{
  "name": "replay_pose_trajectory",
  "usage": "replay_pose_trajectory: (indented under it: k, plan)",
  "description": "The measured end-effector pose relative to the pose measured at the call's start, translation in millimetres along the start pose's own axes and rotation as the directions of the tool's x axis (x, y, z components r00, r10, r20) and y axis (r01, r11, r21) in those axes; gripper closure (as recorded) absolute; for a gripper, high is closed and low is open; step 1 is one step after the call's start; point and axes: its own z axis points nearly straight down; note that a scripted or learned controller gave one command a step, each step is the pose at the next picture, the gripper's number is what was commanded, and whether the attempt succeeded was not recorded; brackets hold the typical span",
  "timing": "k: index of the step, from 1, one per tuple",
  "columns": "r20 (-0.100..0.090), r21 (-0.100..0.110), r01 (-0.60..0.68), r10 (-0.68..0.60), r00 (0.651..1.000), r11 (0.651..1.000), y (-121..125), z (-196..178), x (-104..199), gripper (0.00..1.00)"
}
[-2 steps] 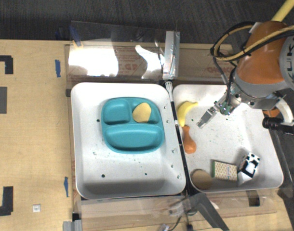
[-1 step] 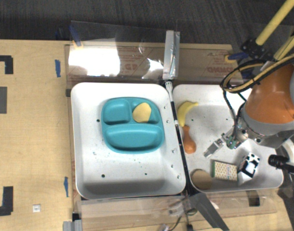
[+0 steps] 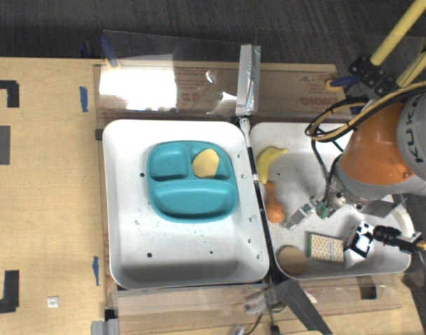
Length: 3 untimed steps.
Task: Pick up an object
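My gripper (image 3: pixel 302 213) hangs low over the middle of the right bin (image 3: pixel 297 142), under the arm's orange band. It is just right of an orange carrot-like piece (image 3: pixel 274 208) and above a small patterned box (image 3: pixel 325 247). I see nothing between its tips. A yellow banana (image 3: pixel 270 159) lies at the bin's far left, and a round brown thing (image 3: pixel 292 259) sits at its near left corner.
In the left bin (image 3: pixel 122 208) there is a teal divided plate (image 3: pixel 192 194) with a yellow lemon-like piece (image 3: pixel 205 162) in its far right compartment. A raised divider (image 3: pixel 258 208) separates the two bins. A clear sheet and a taped post stand behind them.
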Motion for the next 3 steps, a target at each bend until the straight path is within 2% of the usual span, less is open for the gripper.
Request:
replay_pose_trajectory:
  k: [1,2,3]
  plan:
    - [0.002,0.0,0.417,-0.417,0.909,0.909,-2.2,-103.9,0.7,0.0]
    - [-0.005,0.002,0.527,-0.527,0.85,0.85,-42.3,-114.2,-1.1,0.0]
    - [0.01,-0.001,0.583,-0.583,0.813,0.813,-51.6,-12.9,-9.0,0.0]
